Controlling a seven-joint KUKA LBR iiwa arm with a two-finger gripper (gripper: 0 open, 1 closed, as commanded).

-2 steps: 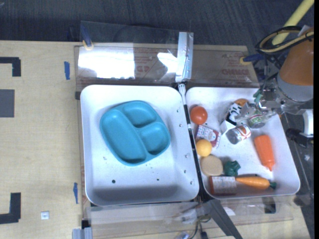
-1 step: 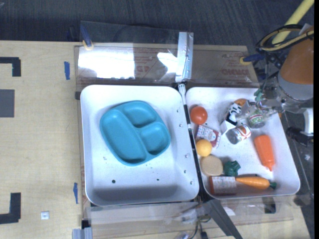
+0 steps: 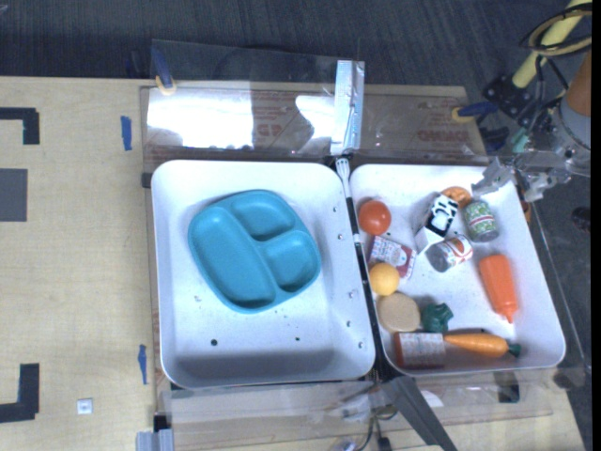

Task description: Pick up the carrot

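Orange carrot (image 3: 477,344) lies at right bin (image 3: 549,280) front, tip behind bottle (image 3: 420,349); hand (image 3: 507,172) blurry, can't tell grip.

Bright, even overhead light washes the white bins (image 3: 169,252), throwing hard glare off the clear plastic sheet (image 3: 244,111) behind them (shadows stay faint), while the whole view looks slightly soft and grainy.

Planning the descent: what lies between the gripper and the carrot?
In the camera view, the green can and the orange bottle lie between the gripper and the carrot.
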